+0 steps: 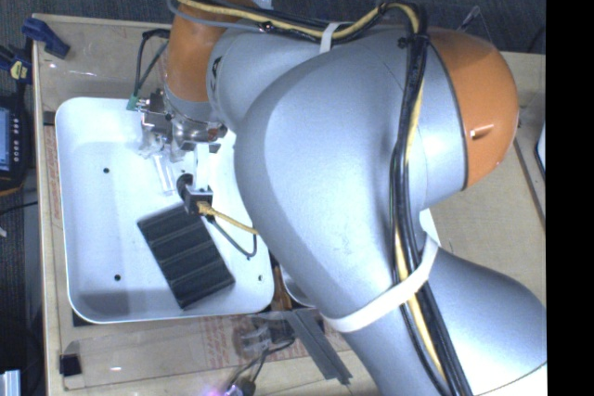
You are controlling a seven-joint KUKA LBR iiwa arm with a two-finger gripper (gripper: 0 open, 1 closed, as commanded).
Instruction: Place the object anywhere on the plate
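A dark ribbed rectangular slab [186, 257] lies flat and skewed near the front right of the left white bin [88, 199]. My gripper [165, 155] hangs low over the bin's back middle, a short way behind the slab and apart from it. Nothing can be seen in the gripper. A small black block with a yellow cable [197, 198] sits on the wrist between the gripper and the slab. The bulky grey arm [343, 190] with its orange band [190, 56] hides the right bin almost wholly.
The bin's left half is bare white floor with a few small dark dots. The wooden bench [83, 51] frames the bin, with a blue clamp [42, 34] at its back left corner. Metal brackets [278, 334] lie on the bench's front edge.
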